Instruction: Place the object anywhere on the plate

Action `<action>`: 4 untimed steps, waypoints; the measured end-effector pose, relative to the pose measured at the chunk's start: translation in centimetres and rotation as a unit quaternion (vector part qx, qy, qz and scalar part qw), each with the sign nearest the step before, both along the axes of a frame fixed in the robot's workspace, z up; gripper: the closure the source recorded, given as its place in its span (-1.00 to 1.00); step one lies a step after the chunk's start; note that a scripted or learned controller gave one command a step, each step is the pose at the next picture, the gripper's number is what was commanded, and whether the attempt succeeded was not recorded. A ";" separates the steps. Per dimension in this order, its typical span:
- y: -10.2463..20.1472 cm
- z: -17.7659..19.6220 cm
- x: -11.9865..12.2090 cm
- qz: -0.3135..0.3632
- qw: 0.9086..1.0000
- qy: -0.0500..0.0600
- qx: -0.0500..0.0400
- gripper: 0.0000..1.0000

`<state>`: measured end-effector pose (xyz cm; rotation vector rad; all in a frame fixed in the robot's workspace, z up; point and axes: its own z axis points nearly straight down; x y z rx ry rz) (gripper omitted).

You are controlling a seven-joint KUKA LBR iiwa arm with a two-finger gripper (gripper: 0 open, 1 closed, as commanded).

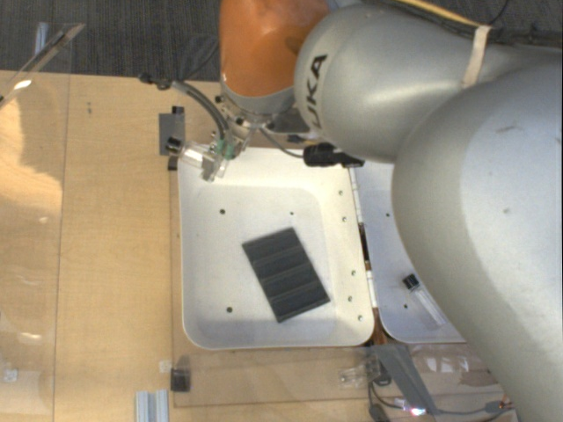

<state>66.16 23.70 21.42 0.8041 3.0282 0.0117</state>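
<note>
A dark grey ribbed rectangular plate (286,273) lies tilted in the middle of the left white bin (202,315). A small clear tube-like object with a black cap (420,295) rests in the right bin (391,236), close to the arm's big grey body. My gripper (211,158) hangs over the far left corner of the left bin, well away from the plate and from the small object. The orange band (259,33) sits right above it.
The grey arm (457,148) covers most of the right bin. A black bracket (172,134) stands on the wooden bench by the left bin's far corner. A small dark block (179,379) and cables (396,385) lie along the front.
</note>
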 end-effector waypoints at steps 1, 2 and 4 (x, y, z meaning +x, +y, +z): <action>-0.9 7.5 -0.7 -0.171 0.985 0.001 0.001 1.00; -0.9 7.5 -0.7 -0.171 0.985 0.001 0.001 -1.00; -1.6 -11.1 1.5 -0.528 0.849 -0.004 0.013 -1.00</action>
